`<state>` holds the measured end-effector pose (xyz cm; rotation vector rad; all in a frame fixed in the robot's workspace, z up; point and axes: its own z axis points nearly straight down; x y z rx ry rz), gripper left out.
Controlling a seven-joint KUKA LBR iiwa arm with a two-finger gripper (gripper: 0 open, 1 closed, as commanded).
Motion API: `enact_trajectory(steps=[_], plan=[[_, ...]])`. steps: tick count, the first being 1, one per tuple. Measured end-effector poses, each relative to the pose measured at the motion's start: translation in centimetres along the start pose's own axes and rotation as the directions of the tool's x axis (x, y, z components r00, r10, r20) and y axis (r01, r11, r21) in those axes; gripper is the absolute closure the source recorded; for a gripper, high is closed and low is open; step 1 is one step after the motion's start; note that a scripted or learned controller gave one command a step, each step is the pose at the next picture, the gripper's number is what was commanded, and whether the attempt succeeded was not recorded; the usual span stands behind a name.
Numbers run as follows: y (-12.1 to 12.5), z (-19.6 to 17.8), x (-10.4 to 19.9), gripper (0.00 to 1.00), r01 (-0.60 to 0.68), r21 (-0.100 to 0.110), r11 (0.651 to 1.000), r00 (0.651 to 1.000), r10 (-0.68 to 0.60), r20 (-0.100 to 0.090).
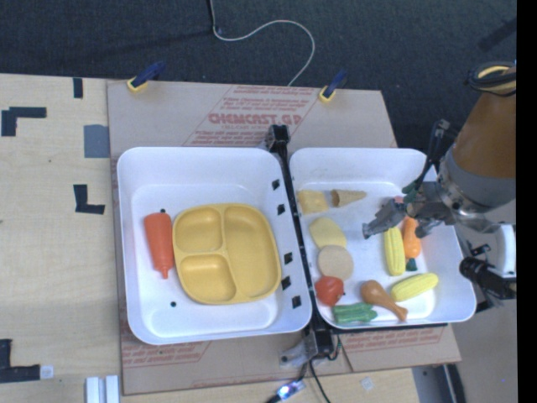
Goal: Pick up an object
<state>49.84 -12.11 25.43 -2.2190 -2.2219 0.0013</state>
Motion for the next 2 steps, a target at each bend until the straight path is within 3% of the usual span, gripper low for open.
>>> enact_trajectory(steps=[2], plan=[[-0.6,9.6,1.3,0.0,0.0,0.006,1.0,1.0,0.0,-0.001]])
